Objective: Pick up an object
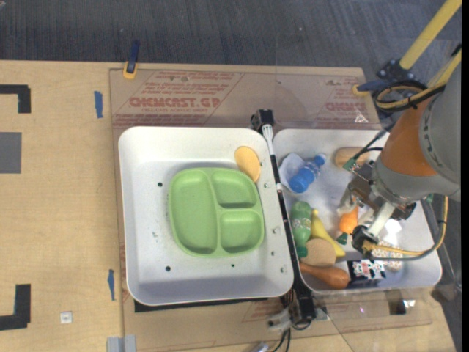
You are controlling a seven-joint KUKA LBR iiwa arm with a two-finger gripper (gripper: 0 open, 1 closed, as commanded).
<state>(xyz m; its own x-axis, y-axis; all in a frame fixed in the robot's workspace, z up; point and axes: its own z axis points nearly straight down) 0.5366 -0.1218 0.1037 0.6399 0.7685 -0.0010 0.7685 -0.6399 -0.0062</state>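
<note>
The likeliest object for this pick is the small orange piece [347,219] in the right bin [431,268]. It lies just beside the claw [359,196], on its left. The claw hangs low over the middle of that bin, and I cannot tell whether it is clenched or released, nor whether anything sits in it.

Around the orange piece the clutter is tight. A yellow banana [322,231] lies near it, with a tan lump [319,252] touching the banana and a green item [301,218] just beyond. A blue bottle [302,173] lies further up the bin, and a brownish carrot [326,274] and a small printed box [366,270] lie along the near wall.

My worry is crowding — a descent slightly off could land on the banana or nudge the orange piece aside. A small rounded thing may also squirt out as the claw closes.

The left bin [139,196], holding a green divided plate [216,211] and a yellow-orange fruit [248,162], sits well clear on the counter [58,196].
</note>
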